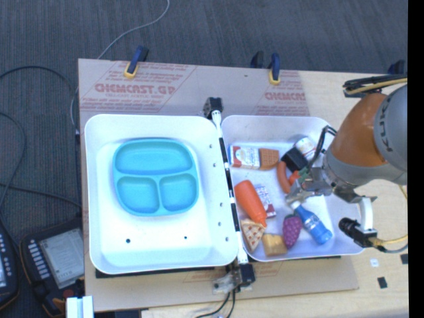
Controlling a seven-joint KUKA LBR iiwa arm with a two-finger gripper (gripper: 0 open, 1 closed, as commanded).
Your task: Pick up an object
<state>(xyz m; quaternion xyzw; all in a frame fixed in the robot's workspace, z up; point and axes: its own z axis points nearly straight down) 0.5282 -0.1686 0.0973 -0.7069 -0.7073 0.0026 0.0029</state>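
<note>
The right bin (275, 123) holds several toy foods. An orange carrot (250, 201) lies at its left. Below the carrot are a waffle piece (252, 233) and a tan bread chunk (273, 244). Purple grapes (291, 228) and a blue bottle (313, 224) sit near the front. A red and white packet (246, 156) with a brown piece (269, 158) lies at the back, and a red sausage (283, 176) stands right of them. My gripper (300, 192) hangs low over the bin's middle right, just above the blue bottle and beside the sausage.
The left bin (99, 244) carries a blue divided plate (156, 176). A black block (292, 159) and a white round item (303, 143) sit at the right bin's back right. The arm's orange band (354, 134) overhangs the bin's right wall. Clamps (136, 59) grip the bench's far edge.
</note>
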